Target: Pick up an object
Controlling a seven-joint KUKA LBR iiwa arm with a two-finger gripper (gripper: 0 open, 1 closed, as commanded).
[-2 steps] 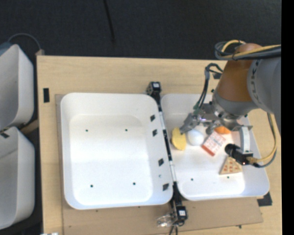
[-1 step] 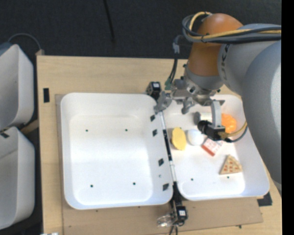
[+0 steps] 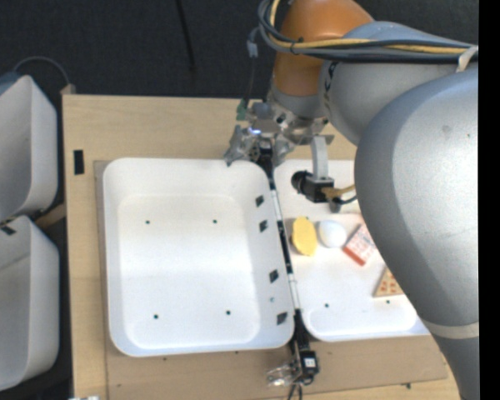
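Pale wooden bench [image 3: 83,257] against a dark backdrop, bearing two shallow white bins side by side, rims meeting along a seam dotted with small black clips [image 3: 275,248].

Reaching in from the right, grey arm [image 3: 417,182] with orange band [image 3: 317,23] above the wrist, bulking large over the right bin's right side and hiding part of it.

Poised at the far end of the seam, over the far rims of both bins: gripper [image 3: 262,146], pointing down toward the bench. Cannot tell from this angle whether spread apart or drawn together; too small and too cluttered to read.

Lying in the right bin [image 3: 342,311], all nearer than the gripper and apart from it: yellow object [image 3: 304,235], rounded, close to the seam; white egg-shaped object [image 3: 332,233] just beside it on the right, touching or nearly so; red-and-white packet [image 3: 360,246] farther right, tilted; tan card [image 3: 389,285] with red markings nearer still, partly hidden under the arm.

Left bin [image 3: 192,265] showing a plain white floor with a few dark dots.

Beyond the bench's left edge, two white moulded shapes [image 3: 12,157], one behind the other. At the near end of the seam, small metal fitting [image 3: 292,373] on the bench edge.
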